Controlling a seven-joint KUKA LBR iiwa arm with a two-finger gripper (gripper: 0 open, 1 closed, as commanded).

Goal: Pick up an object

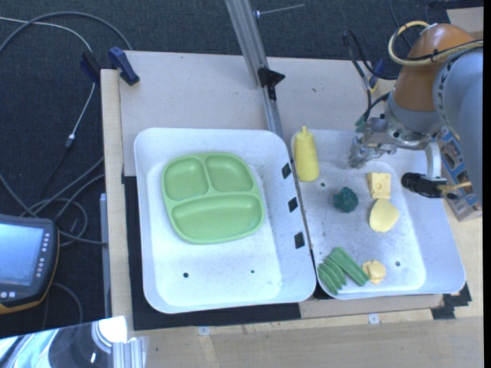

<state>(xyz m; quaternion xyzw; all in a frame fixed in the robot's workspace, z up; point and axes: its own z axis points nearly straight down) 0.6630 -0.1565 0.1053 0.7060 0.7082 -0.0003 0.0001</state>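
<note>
- The green bean pods [342,268] lie at the near edge of the right bin [430,263], just beside a small yellow piece [374,271].
- The arm [449,79] comes in from the right and is cut off by the frame edge; its orange band hides much of the wrist.
- The gripper [364,153] hangs over the far part of the right bin, small and dark against the wrist; I cannot tell how its jaws stand, and nothing shows between them.
- Near it lie a yellow cheese wedge [378,185], a yellow lemon-like lump [383,216], a dark green lump [346,199] and a yellow bottle [306,155] by the bins' shared edge.
- The left bin [153,278] holds a green divided plate [212,196].
</note>
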